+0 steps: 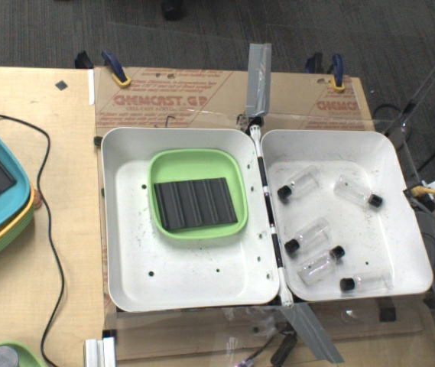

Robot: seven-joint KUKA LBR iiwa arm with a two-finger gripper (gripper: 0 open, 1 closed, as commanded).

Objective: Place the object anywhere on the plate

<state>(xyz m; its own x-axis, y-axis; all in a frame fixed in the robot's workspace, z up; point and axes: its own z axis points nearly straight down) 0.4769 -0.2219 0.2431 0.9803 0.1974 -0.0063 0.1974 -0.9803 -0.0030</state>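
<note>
A square green plate (196, 196) (a dark ribbed mat lies flat in it) sits toward the left bin's far edge. Five clear, black-capped vials lie on their sides across the right bin (400, 205), one (297, 184) nearest its left wall.

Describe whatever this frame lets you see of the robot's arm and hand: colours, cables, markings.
Their colours, cables and markings cannot be told from this frame. In view: a left shallow white bin bearing a green square plastic plate with a dark ribbed insert, and a right shallow white bin holding clear plastic vials with black caps.
</note>
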